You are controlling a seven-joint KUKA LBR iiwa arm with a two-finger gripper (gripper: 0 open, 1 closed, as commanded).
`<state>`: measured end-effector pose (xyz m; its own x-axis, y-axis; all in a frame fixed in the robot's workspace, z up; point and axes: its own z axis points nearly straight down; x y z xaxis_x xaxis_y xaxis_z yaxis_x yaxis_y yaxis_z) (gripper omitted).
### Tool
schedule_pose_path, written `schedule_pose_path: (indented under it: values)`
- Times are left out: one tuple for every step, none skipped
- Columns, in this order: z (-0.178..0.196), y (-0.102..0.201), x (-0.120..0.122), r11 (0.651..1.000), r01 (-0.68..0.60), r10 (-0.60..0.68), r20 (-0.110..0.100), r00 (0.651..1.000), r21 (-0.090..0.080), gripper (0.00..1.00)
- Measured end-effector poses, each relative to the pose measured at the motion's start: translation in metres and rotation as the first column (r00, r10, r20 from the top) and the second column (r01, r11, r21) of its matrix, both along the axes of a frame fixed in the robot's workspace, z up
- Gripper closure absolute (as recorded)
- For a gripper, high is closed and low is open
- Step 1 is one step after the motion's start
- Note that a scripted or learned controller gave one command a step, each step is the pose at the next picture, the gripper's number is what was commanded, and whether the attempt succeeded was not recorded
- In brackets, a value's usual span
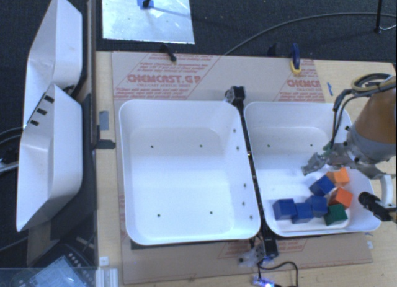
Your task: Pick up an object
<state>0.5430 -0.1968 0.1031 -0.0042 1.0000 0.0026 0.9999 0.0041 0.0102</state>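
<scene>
Gripper [317, 163] in right bin [279, 124]; finger state: cannot tell. Blue blocks [302, 207], orange blocks [340, 186], green block [335, 215] just below fingers. Left bin [180, 124] beside.

The wooden bench [105, 242] bears two white bins [186, 217] side by side.

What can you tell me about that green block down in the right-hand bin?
The green block is a small cube-like piece, dark green and matte, maybe wood or plastic. It lies in the right bin, in the near corner by the rim, at the end of a cluster of blocks. An orange block sits against its far side and a blue block lies close on its left. It looks slightly turned rather than square to the bin's wall.
</scene>
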Motion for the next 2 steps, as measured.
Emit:
schedule_pose_path:
  values:
    - [0.0003,0.0002,0.0006,1.000,-0.001,0.001,0.001,1.000,0.000,0.00]
    - [0.0000,0.0000,-0.0001,1.000,-0.002,0.002,0.001,1.000,0.000,0.00]
